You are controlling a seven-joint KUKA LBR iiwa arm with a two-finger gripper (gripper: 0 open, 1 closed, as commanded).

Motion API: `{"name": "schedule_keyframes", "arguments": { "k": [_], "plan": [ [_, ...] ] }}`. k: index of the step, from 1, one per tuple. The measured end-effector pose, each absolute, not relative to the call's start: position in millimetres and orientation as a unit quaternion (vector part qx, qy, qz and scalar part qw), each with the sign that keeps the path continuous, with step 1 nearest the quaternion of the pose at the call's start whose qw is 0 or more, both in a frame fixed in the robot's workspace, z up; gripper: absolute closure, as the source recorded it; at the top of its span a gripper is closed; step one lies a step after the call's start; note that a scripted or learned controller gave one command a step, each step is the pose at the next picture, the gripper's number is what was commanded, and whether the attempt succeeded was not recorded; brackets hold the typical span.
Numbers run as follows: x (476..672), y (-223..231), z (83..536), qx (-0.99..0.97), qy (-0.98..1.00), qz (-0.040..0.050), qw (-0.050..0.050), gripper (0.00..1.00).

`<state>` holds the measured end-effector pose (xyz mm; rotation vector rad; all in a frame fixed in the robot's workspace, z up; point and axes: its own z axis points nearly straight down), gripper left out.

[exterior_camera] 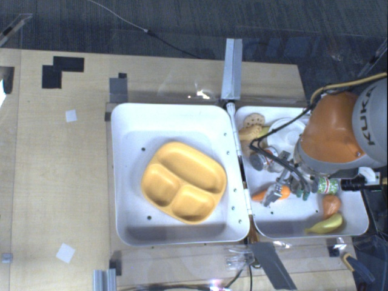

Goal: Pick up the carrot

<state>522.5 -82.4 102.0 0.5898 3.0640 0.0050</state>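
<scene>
Pincer [277,194] hanging low in right bin [357,226] | fingers closing on carrot [274,193], orange showing between them | banana [325,224] lying right of pincer | yellow tray [183,181] sitting well left, other bin.

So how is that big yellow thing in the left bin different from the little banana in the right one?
The yellow tray is wide, lobed into three compartments, and sits alone mid-bin; the banana is small, slim and curved. The banana lies against the right bin's front edge, crowded by other items. Both are yellow and lie untouched by the tool.
</scene>
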Motion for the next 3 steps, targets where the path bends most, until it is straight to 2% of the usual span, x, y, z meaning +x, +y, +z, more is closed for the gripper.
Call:
{"name": "schedule_keyframes", "arguments": {
  "k": [1, 2, 3],
  "plan": [
    [528.6, -84, 89, 0.225, 0.974, 0.0007, 0.004, 0.0],
    [532.6, -83, 103, 0.221, 0.975, 0.0018, 0.011, 1.0],
    [523.3, -35, 187, 0.348, 0.937, 0.0022, 0.005, 1.0]
  ]
}}
